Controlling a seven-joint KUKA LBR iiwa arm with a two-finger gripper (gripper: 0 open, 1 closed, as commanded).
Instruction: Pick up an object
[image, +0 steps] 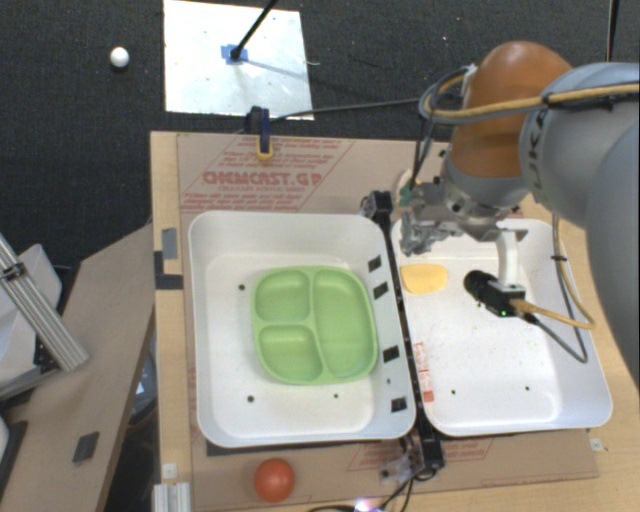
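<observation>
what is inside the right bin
A flat yellow piece lies near the right bin's left wall, close by the gripper. The arm covers the bin's far side, so anything there is hidden.

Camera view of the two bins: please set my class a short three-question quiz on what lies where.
1. True or false: the green divided plate lies in the right bin.
2. How many compartments has the plate? A two, B three, C five.
3. Which thing in the right bin lies nearest the gripper?
Key: 1 false, it lies in the left bin; 2 B; 3 the flat yellow piece.
</observation>
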